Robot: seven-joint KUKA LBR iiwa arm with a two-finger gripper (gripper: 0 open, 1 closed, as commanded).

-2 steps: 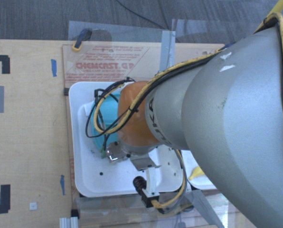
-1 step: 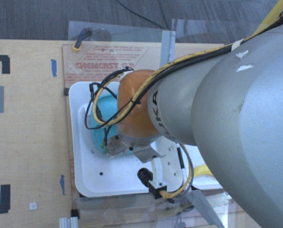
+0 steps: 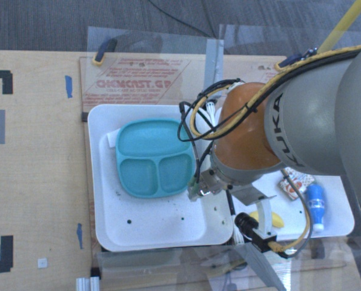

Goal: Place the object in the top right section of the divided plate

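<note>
1. Divided plate [image 3: 151, 156]: a light blue plate with three sections, one large and two small, lies flat in the left white bin [image 3: 102, 180], toward that bin's upper half. All three sections show bare plastic, so no object has been delivered to it.
2. Object to be placed: not identified with certainty. Candidates lie in the right white bin [image 3: 344, 220]: a blue bottle [image 3: 315, 204], a yellow item [image 3: 277, 220] partly hidden by cabling, and a red-and-white patterned item [image 3: 295, 183].
3. Jaws [image 3: 200, 190]: positioned at the plate's right edge, near the divider between the bins. The wrist housing covers them from above; whether they are open or closed, and whether anything is held, cannot be determined.
4. Progress, as a judgement: the placement step is not done. It is unclear whether a pick has succeeded.
5. Arm [image 3: 301, 114]: the grey body with its orange band spans the right bin, with black and yellow cables looped round the wrist.
6. Bench [image 3: 35, 162]: light wood, carrying blue tape marks, black corner markers and a printed cardboard sheet [image 3: 135, 80] behind the bins.
7. Room: grey carpeted floor [image 3: 77, 5] beyond the bench, crossed by a dark cable.
</note>
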